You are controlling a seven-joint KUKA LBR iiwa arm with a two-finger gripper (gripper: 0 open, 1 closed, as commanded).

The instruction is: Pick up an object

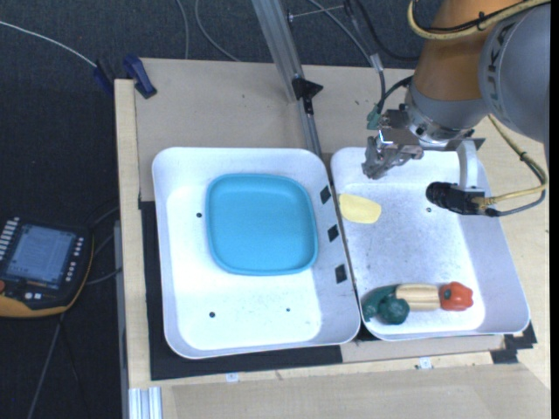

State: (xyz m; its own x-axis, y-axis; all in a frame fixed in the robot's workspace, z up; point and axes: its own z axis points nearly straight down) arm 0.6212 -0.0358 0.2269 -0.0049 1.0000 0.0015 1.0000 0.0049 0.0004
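Hovering at the far left corner of the right bin [489,260], the end effector [382,166] sits close to the bin wall; whether it is apart or together cannot be told at this slant. Nothing shows between its tips. A yellow piece [360,209] lies just near of it. Along the near wall lie a green item [386,307], a tan cylinder [417,297] and a red item [455,296], leaving the bin middle open. A blue plate [261,223] occupies the left bin [179,234].

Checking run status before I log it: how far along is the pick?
Done: nothing looks picked. The yellow piece, green item, tan block and red item all lie in the right bin. In hand: the gripper sits over that bin's far edge, nothing visible between its fingers. Left: grasp and lift.
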